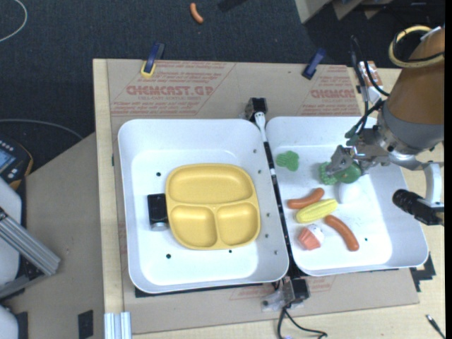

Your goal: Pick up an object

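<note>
In the right bin (399, 254) lie a green leafy piece (287, 161), a bigger green vegetable (335, 173), an orange sausage (306, 199), a yellow corn cob (316, 210), a red sausage (342, 233) and a pink-orange chunk (309, 239). My gripper (347, 162) reaches in from the right and hangs low over the bigger green vegetable, right at its upper edge. The gripper's body hides part of that vegetable.
The left bin (134, 143) holds a yellow divided plate (212, 205) with a small black block (157, 209) beside its left edge. A black clamp (417, 205) juts over the right bin's right rim. Cables hang near the arm's wrist.
</note>
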`<state>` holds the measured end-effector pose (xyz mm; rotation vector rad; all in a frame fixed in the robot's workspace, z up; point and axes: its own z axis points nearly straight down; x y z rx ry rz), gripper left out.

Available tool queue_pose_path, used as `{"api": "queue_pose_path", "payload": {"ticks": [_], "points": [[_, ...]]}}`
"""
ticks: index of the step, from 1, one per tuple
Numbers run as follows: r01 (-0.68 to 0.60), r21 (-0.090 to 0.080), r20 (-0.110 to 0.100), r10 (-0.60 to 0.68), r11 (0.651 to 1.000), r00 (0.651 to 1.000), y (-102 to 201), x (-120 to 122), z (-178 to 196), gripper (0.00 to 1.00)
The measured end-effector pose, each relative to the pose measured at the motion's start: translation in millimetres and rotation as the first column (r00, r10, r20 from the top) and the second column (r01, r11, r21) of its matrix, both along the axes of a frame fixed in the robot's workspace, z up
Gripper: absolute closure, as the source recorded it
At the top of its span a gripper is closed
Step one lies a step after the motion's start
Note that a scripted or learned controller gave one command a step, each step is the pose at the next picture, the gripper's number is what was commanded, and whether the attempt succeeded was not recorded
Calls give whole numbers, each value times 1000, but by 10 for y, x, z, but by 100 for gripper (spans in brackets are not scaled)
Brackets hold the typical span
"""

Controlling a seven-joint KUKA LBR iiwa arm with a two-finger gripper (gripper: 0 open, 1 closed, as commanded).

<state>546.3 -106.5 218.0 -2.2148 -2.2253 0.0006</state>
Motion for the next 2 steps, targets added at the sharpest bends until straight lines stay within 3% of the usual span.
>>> {"api": "queue_pose_path", "payload": {"ticks": [1, 2], "points": [[0, -1, 5, 0, 1000, 1000, 461, 189, 121, 100], [4, 0, -2, -4, 1000, 1000, 518, 114, -42, 100]]}}
